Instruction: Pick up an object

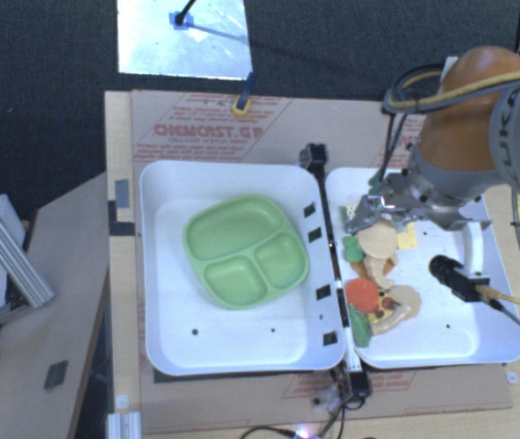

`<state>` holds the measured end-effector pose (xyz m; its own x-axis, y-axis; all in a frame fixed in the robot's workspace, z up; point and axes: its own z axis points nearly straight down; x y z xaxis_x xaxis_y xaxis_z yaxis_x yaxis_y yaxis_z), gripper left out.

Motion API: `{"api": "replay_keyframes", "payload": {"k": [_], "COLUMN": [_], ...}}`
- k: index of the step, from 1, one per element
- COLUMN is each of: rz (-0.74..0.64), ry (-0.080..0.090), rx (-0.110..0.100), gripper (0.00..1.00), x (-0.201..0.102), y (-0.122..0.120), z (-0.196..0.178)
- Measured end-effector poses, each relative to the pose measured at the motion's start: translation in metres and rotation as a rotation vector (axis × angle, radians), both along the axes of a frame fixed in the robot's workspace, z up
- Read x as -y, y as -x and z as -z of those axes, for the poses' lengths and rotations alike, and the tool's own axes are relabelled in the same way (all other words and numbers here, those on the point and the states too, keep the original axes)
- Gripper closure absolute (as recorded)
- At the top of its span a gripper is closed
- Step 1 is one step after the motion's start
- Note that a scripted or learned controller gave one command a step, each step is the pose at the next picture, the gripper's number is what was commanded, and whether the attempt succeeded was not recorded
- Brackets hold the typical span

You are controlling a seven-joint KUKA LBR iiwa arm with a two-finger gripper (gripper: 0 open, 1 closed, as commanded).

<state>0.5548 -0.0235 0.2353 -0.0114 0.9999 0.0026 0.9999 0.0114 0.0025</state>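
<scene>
My claw point(369, 214) hung low over the right bin point(442, 337), near that bin's far corner on the view's left and close to the wall it shares with the left bin point(177, 337). I could not tell whether it was released or clenched (the wrist and its metal hid that from the camera).

The things to pick lay heaped just beside my claw, on the side nearer the camera. Closest was a tan round piece point(378, 240), right under the claw's tip; I could not tell whether the two touched. A small yellow piece point(409, 238) lay against the tan one, on the side away from the shared wall. Further from my claw in the same heap came an orange-brown piece point(380, 265), then a red round piece point(363, 293). A pale flat piece point(400, 304) and a green strip point(360, 327) lay nearest the camera.

Well apart from my claw, across the shared wall, a green divided plate point(246, 250) sat flat in the middle of the left bin.
</scene>
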Motion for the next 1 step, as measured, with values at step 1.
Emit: {"api": "replay_keyframes", "payload": {"k": [1], "rz": [0.002], "ry": [0.0], "rx": [-0.003], "gripper": [1.0], "x": [-0.0492], "y": [0.0072], "z": [0.014]}}
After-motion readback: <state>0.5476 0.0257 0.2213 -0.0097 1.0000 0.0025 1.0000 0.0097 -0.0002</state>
